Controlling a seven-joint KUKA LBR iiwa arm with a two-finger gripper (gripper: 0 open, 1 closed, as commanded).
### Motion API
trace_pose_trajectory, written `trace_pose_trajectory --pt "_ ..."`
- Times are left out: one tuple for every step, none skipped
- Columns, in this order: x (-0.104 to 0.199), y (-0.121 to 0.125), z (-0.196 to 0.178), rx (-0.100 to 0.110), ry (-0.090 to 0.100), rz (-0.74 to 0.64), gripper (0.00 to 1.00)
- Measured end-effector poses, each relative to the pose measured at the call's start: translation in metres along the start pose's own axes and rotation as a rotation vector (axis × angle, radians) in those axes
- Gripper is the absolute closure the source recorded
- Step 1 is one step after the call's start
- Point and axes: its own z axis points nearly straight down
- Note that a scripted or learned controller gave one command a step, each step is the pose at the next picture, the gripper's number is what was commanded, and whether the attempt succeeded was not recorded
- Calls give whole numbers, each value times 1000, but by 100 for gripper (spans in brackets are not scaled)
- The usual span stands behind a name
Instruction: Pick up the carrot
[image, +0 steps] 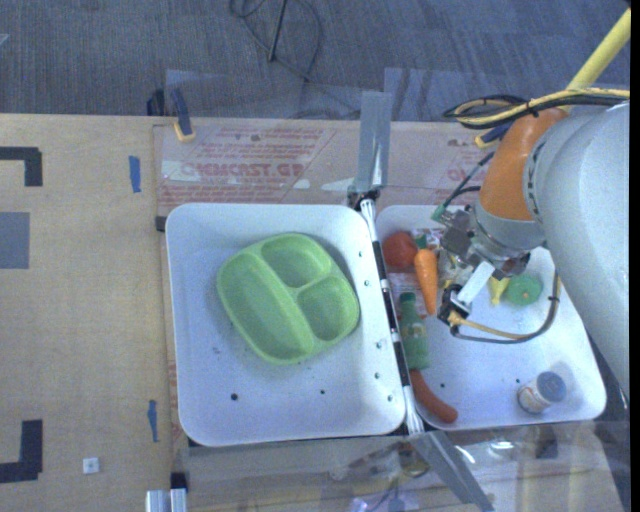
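The orange carrot lies lengthwise near the left wall of the right bin, its thick end towards the back. My gripper hangs low over the bin just to the right of the carrot, close against its side. The grey arm with its orange band comes in from the right and hides the bin's back right part.
A red tomato sits just behind the carrot. A green vegetable and a red sausage-like piece lie along the left wall in front of it. A green toy and a small jar are to the right. The left bin holds a green divided plate.
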Motion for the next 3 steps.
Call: trace_pose_trajectory --pt "-2 -8 0 -3 5 104 100" --pt "-20 -35 -1 -4 6 168 100" --pt "-44 -73 -1 -4 9 409 100"
